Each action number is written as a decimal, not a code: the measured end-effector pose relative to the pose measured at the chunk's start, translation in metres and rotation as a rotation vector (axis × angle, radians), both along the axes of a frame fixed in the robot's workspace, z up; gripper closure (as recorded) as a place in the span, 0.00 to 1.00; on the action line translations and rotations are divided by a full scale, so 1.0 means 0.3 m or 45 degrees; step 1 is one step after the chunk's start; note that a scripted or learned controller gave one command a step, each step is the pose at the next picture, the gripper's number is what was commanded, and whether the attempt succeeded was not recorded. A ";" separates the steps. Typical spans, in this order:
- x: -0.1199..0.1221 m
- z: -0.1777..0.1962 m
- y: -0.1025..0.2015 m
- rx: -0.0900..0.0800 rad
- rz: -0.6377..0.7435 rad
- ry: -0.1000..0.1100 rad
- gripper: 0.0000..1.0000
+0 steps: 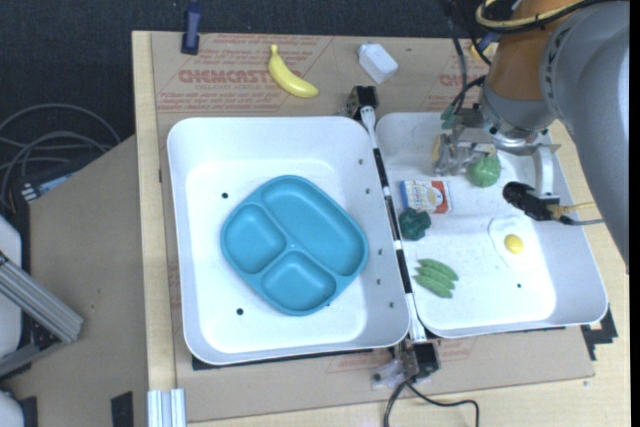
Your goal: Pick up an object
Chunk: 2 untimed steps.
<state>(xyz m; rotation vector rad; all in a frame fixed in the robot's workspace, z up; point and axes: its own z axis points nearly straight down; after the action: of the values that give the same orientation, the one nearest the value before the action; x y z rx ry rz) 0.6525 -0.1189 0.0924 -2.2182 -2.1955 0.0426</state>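
Camera view is looking down at a slant on one table (250, 80) that is carrying two shallow white bins side by side; the left bin (200, 155) is holding one blue plate (292, 243) with three compartments, lying near the middle of the bin floor. The right bin (560, 285) is holding five loose things; one round green thing (485, 170) is lying at the far end of the bin, one small white carton (425, 195) with red and blue print is lying near the wall shared with the left bin, one dark green lump (414, 223) is sitting just beside the carton on its near side, one green pea pod (436, 275) is lying further toward the near end, and one fried-egg toy (512, 243), white with a yellow yolk, is lying well apart from the pod toward the right.

One grey arm (590, 65) with one orange band (520, 65) is reaching in from the right; its hand (458, 150) is hanging over the far end of the right bin, with the round green thing just beside it on the right; whether the two are touching cannot be told, and whether the hand is apart or together cannot be told either; nothing is showing clamped in it.

Three more things are lying on the table beyond the bins; one yellow banana (290, 75), one white block (378, 62) and one small blue thing (191, 27) at the far left corner.
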 end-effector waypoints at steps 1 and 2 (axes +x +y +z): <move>-0.193 0.280 -0.117 0.005 0.012 -0.044 1.00; -0.195 0.277 -0.114 0.007 0.013 -0.042 0.00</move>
<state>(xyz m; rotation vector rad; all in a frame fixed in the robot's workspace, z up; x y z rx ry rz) 0.5942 -0.1531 0.1755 -2.2212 -2.2203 0.0007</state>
